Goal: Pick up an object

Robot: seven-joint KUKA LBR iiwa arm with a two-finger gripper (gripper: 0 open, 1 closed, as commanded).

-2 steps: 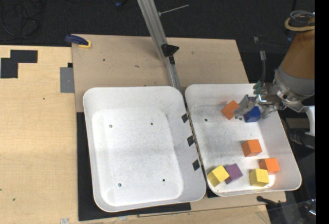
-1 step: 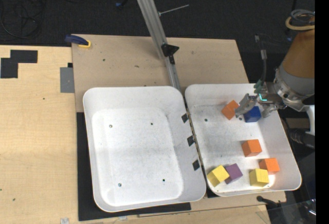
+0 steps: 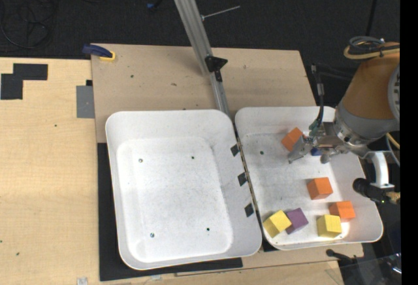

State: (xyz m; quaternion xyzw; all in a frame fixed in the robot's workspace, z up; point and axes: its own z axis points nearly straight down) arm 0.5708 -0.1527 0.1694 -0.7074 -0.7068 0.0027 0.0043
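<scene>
Several small blocks lie in the right bin [image 3: 261, 121]. An orange block [image 3: 292, 139] sits near the bin's middle, tilted. A second orange block [image 3: 319, 187] is further toward the front, and a third orange block [image 3: 343, 210] lies by the front right corner. Along the front wall are a yellow block [image 3: 277, 221], a purple block [image 3: 297, 218] touching it, and another yellow block [image 3: 329, 225]. My gripper [image 3: 309, 153] hangs low over the bin floor, just right of the tilted orange block. It is open, with nothing between its fingers.
The left bin [image 3: 130, 127] stands beside the right one, sharing a wall with black clips [image 3: 243, 179]. A slanted aluminium bar [image 3: 192, 22] rises behind the bins. The arm's grey and orange body [image 3: 369, 97] overhangs the right bin's far right edge.
</scene>
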